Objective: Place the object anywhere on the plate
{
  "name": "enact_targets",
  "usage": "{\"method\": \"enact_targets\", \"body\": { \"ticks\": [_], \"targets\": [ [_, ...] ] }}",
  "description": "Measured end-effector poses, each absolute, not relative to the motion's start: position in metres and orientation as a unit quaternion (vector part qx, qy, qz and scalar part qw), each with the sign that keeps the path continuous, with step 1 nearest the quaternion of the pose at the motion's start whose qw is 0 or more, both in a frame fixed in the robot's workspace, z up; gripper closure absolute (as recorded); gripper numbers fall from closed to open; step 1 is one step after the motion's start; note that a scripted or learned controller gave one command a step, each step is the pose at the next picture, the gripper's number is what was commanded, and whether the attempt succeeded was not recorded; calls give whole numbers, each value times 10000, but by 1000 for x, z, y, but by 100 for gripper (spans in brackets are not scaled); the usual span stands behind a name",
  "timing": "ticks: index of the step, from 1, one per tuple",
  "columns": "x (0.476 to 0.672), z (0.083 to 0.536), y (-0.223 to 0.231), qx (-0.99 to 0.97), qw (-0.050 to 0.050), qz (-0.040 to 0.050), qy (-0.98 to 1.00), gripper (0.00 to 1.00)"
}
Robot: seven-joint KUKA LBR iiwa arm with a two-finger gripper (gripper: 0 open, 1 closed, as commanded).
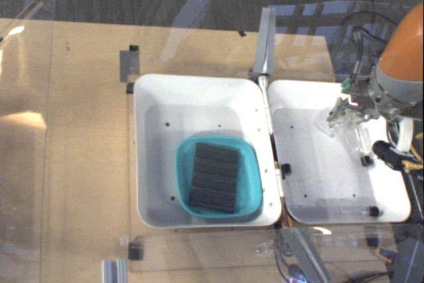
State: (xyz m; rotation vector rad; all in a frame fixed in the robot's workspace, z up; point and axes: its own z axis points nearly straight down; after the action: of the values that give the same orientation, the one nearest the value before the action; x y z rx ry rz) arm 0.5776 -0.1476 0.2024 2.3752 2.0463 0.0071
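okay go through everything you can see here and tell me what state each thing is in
Dark ridged block: lying flat on the teal plate, nothing gripping it.
Teal plate: upright in the left bin, holding the block.
Left bin: holds the plate.
Right bin: the arm hangs over it.
Pincer: over the right bin's far right side, nothing visible between its fingers.

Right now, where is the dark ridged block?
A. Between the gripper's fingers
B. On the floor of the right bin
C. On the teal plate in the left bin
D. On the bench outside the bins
C: the dark ridged block lies on the teal plate in the left bin.
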Motion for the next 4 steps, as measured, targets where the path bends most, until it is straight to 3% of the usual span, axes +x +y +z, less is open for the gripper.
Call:
{"method": "enact_targets", "body": {
  "ticks": [1, 2, 3, 4],
  "targets": [
    [548, 221, -67, 7405, 19, 22, 6721, 100],
    [580, 184, 2, 6966, 11, 15, 7175, 100],
    [588, 188, 92, 5927, 21, 28, 8054, 100],
    [590, 199, 93, 5924, 42, 56, 8056, 100]
  ]
}}
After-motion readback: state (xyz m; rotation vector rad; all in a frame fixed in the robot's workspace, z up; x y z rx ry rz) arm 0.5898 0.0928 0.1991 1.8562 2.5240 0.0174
